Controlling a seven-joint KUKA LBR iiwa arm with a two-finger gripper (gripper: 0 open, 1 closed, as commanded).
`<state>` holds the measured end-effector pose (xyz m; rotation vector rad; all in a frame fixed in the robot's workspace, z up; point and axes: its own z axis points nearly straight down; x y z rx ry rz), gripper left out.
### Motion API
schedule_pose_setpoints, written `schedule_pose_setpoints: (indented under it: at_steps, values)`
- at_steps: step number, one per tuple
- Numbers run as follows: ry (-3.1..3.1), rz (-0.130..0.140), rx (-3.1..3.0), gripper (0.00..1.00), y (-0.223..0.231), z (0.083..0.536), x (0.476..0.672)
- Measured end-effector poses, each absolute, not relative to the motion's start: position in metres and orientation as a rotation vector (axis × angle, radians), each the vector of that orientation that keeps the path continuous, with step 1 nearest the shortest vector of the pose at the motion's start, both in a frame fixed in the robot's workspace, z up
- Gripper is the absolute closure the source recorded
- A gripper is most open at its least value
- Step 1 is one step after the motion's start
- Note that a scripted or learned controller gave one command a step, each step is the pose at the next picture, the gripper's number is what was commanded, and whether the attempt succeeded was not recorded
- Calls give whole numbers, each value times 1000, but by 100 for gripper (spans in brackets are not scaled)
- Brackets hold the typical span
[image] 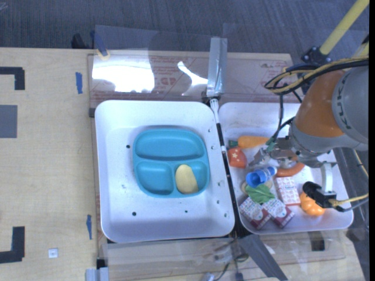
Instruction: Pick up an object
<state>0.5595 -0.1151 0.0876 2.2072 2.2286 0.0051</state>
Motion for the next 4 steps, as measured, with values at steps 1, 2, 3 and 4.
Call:
schedule_pose_setpoints:
  at_steps: [1, 2, 3, 4]
  values:
    - [2213, 6, 2224, 0, -99, 87, 622]
    - [2215, 4, 2220, 100, -99, 98, 622]
    - [2163, 19, 2263, 100, -43, 237, 670]
    - [2437, 1, 1982, 100, -31, 245, 615]
